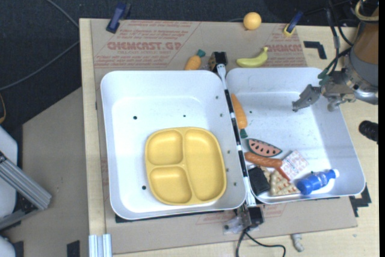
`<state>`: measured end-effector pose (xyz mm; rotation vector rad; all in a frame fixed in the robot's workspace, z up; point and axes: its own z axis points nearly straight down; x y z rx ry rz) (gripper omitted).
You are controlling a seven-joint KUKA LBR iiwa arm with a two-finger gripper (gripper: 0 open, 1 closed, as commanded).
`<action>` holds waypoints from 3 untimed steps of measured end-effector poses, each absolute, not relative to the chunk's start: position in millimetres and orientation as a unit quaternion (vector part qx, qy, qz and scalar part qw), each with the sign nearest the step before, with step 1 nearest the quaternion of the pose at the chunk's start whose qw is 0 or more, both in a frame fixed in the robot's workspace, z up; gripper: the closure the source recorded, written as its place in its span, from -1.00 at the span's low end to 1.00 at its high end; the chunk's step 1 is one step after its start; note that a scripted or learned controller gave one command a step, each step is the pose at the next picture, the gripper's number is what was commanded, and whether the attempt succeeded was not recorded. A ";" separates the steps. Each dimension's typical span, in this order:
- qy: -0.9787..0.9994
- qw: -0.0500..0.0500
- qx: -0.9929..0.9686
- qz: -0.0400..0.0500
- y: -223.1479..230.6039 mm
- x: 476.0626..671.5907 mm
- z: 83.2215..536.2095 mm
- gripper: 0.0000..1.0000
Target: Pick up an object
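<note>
**A:** Where's the pincer (314,97)?

**B:** Hovering over the far right part of the right bin (283,87), nothing between its prongs. Whether they stand apart or together, I cannot tell. It hangs off the grey arm (366,63), which comes in over the bin's right edge.

**A:** Why there?

**B:** My guess is it's poised high to pick a target; the pickable things are clustered at the bin's near edge, well apart from it.

**A:** Count things, biggest first.

**B:** Two white bins, side by side on the bench. In the left bin (120,99), one yellow divided plate (185,164), lying toward its near edge. In the right bin: one blue bottle (314,181) at the near right corner, one carrot (239,112) along the left wall, one sausage (263,161), one watermelon slice (263,147), one black block (258,179), one red-and-white packet (295,163), and crackers (280,183), number unclear.

**A:** Outside the bins?

**B:** On the board at the far edge: one banana (253,58), one orange ball (252,21), one small orange toy (194,61), probably strays. Two blue clamps (117,17) pin the board down.
</note>
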<state>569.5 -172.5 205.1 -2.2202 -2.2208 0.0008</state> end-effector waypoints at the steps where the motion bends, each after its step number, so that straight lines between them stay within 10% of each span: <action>1: -0.708 0.000 -0.706 -0.001 -99.0 655.6 220.4 -1.00; 2: -0.708 0.002 -0.706 0.000 -3.5 602.5 183.9 -1.00; 3: -0.707 0.001 -0.708 0.001 -67.7 540.9 201.1 -1.00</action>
